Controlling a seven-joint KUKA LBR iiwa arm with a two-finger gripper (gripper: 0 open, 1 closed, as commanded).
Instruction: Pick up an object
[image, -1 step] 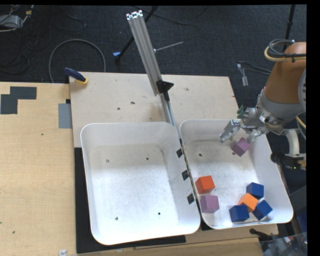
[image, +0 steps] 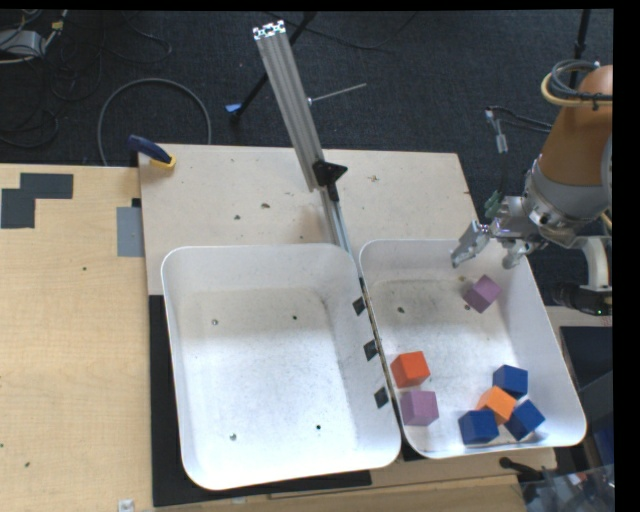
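Three blue cubes (image: 510, 381), two purple (image: 419, 407), two orange (image: 410, 368)

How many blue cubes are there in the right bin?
3. All three are in the right bin's near corner: one blue cube behind the orange cube, one left of it, one right of it. More may be hidden.

You've got two white bins (image: 262, 455), smooth plastic w/ speckled scuffs on the floors. Cubes (image: 410, 368) look matt, foam-like. Surface (image: 70, 330) is pale wood, matt. Slanted rail (image: 290, 95) reads as brushed metal. End effector (image: 490, 245) is grey metal, dull sheen.
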